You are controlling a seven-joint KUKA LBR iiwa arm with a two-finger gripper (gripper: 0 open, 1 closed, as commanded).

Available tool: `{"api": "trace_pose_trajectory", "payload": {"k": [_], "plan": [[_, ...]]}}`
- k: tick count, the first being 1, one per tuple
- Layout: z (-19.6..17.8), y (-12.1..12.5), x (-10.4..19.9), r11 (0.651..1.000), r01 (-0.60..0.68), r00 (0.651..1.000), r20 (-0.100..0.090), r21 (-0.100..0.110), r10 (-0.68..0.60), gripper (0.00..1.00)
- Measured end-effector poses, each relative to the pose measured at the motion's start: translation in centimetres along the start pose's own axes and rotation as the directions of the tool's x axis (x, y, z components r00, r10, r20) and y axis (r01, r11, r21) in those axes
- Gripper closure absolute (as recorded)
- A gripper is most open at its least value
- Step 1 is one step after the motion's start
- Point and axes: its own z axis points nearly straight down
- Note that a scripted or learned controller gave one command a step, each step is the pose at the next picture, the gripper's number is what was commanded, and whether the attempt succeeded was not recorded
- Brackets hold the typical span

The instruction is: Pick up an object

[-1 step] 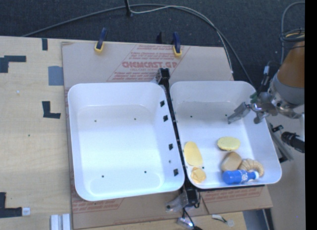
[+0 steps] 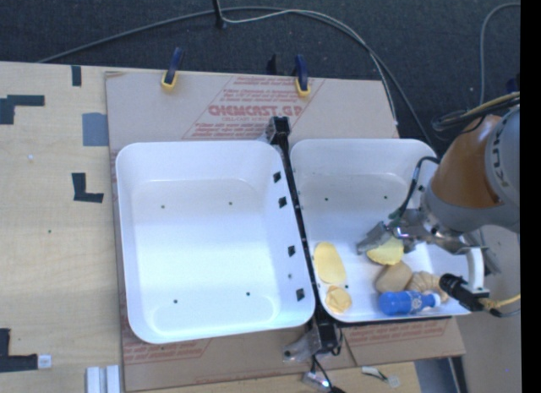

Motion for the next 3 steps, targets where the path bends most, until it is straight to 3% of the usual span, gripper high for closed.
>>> {"api": "trace_pose_trajectory", "payload": {"k": [1,2,3], "plan": [[0.3,-3.7,1.0,1.000,-0.001,1.000,0.003,-0.009,0.001,0.00],[0.3,0.6,1.7,1.000,0.001,1.000,0.004,-0.009,-0.001,0.00],[0.3,-3.7,0.7,1.000,-0.003,1.000,0.003,-0.009,0.003,0.00]]}}
